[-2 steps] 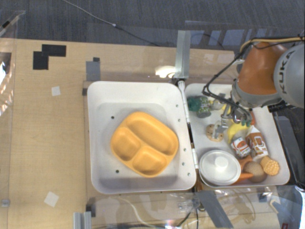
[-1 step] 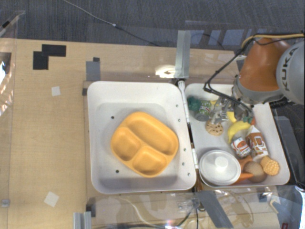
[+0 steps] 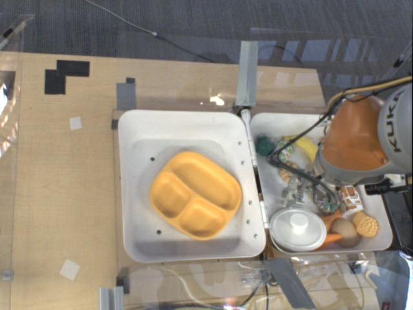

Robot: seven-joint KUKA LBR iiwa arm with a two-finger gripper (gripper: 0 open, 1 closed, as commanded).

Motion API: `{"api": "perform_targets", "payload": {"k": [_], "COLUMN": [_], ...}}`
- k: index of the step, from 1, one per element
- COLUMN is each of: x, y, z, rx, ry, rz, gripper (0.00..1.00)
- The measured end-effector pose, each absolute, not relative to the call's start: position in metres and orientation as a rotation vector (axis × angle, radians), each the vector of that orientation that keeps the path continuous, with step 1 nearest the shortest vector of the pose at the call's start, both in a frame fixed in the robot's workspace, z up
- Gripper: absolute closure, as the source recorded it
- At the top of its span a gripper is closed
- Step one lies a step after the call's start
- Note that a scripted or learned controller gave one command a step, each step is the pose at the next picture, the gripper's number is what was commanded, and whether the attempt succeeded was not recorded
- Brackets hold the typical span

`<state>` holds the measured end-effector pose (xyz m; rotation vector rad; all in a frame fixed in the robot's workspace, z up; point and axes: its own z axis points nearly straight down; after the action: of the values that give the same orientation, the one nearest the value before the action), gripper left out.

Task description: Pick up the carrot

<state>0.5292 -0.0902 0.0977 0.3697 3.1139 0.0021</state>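
Observation:
The carrot (image 3: 332, 239) is an orange piece lying at the front of the right bin (image 3: 386, 241), partly hidden between a white round bowl (image 3: 297, 228) and a brown potato-like item (image 3: 345, 230). My gripper (image 3: 295, 193) hangs over the middle of the right bin, just behind the white bowl and to the left of and behind the carrot. The grey arm with its orange band (image 3: 352, 141) covers the bin's back right part. Cables cross in front of the gripper and blur its outline.
In the right bin also lie a green item (image 3: 264, 146), a yellow item (image 3: 306, 148), a round cracker (image 3: 365, 225) and a small printed packet (image 3: 349, 197). The left bin (image 3: 132, 192) holds a yellow divided plate (image 3: 195, 194). A metal divider (image 3: 246, 82) stands behind the bins.

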Motion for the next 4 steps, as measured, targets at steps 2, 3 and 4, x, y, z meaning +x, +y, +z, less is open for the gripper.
{"api": "perform_targets", "payload": {"k": [2, 3, 4], "x": [0.53, 0.496, 0.496], "y": [-0.09, -0.088, -0.088], "z": [0.099, 0.1, 0.1], "rx": [0.369, 0.405, 0.404], "ry": [3.11, 3.086, 3.086], "rz": [0.002, 0.003, 0.003], "gripper": [0.0, 0.0, 0.0]}}
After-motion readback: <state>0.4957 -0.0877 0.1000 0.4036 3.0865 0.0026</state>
